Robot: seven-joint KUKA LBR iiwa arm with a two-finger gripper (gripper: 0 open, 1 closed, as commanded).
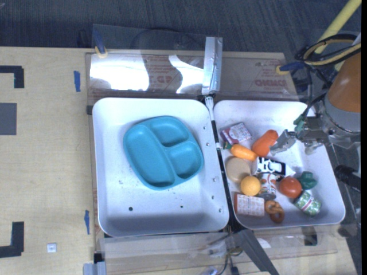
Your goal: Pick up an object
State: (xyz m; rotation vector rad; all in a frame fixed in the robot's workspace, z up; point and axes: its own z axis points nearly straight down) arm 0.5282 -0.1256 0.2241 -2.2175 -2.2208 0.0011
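The right bin (321,110) holds several toy foods. Among them are an orange pepper (264,142), a carrot (243,152), a beige bun (237,168), an orange ball (250,185), a red tomato (291,187) and a black-and-white piece (270,166). My gripper (297,145) hangs over the upper right part of this bin, just right of the pepper. It is open, with nothing between its fingers. One finger (282,142) points down-left toward the pepper.
A blue divided plate (163,150) lies in the left bin (114,211). A red-and-white packet (236,133), a green piece (308,180), a small can (309,203), a pretzel (275,211) and a printed box (249,205) crowd the right bin. Yellow and black cables (330,42) run at the upper right.
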